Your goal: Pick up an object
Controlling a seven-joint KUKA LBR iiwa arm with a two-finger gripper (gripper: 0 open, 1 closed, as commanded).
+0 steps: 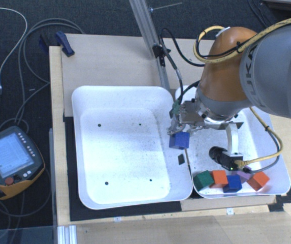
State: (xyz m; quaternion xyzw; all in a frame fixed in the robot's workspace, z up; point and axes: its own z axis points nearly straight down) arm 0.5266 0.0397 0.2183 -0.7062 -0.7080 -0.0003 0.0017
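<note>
We see the hand (180,130) above the left edge of the right bin (275,151), with a blue block (179,140) just under it. The block looks pinched between the fingers and lifted off the bin floor, so we think the hand is holding it. It is a small block, and we guess it is light, hard and a bit smooth. Its flat sides are the best places to squeeze.

At the front of the right bin we count one green block (203,180), two orange blocks (219,177), one more blue one (233,183) and a bit of purple. The left bin (92,98) sits beside it on the surface (115,60).
</note>
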